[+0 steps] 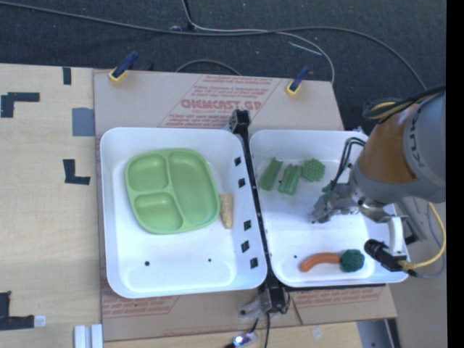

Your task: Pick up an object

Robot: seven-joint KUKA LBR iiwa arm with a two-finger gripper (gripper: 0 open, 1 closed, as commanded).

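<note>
Nearby, bumpy round green toy [313, 169]

left bin [116, 216]: plate [172, 191] | right bin [290, 227]: carrot [319, 262], tool [324, 210] above

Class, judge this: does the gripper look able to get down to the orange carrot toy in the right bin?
Probably yes. The gripper hangs over bare bin floor, and the orange carrot toy lies uncovered nearby, with just its green top beside it.

green plate [172, 191], orange carrot [319, 262], white bins [116, 194], tan stick [227, 210]
</note>
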